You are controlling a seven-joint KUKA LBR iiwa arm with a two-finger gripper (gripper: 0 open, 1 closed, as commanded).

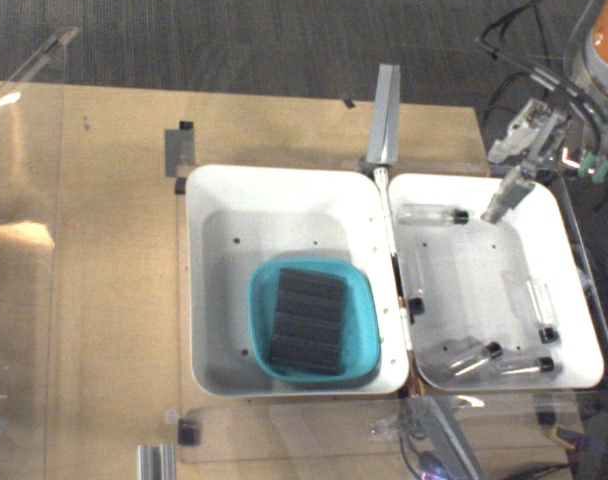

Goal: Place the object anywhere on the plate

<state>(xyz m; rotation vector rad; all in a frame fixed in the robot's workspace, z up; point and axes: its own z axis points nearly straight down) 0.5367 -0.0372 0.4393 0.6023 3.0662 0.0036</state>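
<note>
Seems close to done, judging by the layout: on the teal plate [259, 303], at about 5 o'clock in the left bin [219, 228], lies a dark ridged block [308, 320], flat, well inside the rim and overhanging nowhere. If counted as the task's thing, then placed already, with little left but to clear the arm away.

Over at 1 o'clock in the right bin [576, 278], just inside the far wall, hangs the gripper [506, 200], tilted. Cannot tell how far open; nothing visibly in its hold. Close beside it, toward 9 o'clock, a clear tube [432, 214] with a dark cap; apart or touching, hard to say.

For room to move: bare white floor in the middle of the right bin, more capped tubes along the 6 o'clock wall [472, 358] and the 3 o'clock wall [540, 313]. Between the bins, two raised rims side by side, to be crossed high on any path toward 9 o'clock. In the left bin, bare floor from 9 to 12 o'clock around the plate, tight at 3 and 6 o'clock, with the plate's rim near the walls.
</note>
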